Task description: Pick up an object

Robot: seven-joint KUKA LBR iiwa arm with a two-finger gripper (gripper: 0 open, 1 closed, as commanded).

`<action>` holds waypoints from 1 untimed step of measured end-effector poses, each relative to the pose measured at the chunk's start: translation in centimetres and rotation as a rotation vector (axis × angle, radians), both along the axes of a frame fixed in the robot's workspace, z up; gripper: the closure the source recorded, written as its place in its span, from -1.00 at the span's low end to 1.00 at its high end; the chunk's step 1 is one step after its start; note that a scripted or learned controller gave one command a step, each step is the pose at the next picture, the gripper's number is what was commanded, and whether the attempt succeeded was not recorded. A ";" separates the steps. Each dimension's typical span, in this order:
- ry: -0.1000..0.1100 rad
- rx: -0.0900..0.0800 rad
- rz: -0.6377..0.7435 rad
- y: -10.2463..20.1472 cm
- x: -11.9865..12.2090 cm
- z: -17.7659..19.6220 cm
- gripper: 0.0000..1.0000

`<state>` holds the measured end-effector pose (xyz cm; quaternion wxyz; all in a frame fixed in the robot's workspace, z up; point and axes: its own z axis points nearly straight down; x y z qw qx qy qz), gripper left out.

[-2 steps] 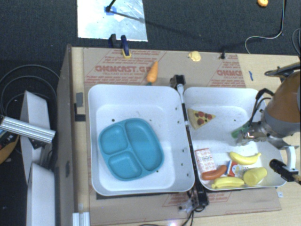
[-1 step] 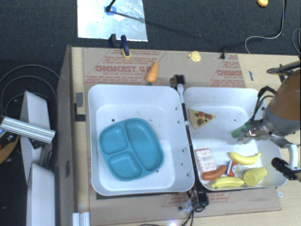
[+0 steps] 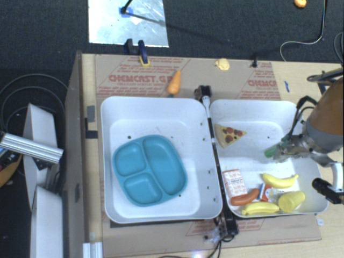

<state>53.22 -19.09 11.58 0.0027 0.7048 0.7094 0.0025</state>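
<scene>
A: Where is the tool [image 3: 279,150]?

B: Low in the right bin [image 3: 252,109], reaching in from the right; something small and green [image 3: 270,152] sits at its tip, touching it; whether the tool is spread or pinching that green thing, I cannot tell.

A: What does the green thing look like?

B: A small, dull green lump, partly hidden by the tool; its shape is unclear.

A: And around the tool?

B: Left of it and a little further back lies a pizza slice [image 3: 230,135]; nearer the camera lie a banana [image 3: 279,180], a yellow cup [image 3: 292,200], a second banana [image 3: 260,209], a sausage [image 3: 243,198] and a small red-and-white packet [image 3: 234,181]; well to the left, the other bin [image 3: 115,117] holds a blue divided plate [image 3: 149,169]; both bins rest on the desk [image 3: 236,75].
</scene>
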 end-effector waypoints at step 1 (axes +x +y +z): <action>-0.003 0.000 0.002 0.0 0.1 1.0 1.00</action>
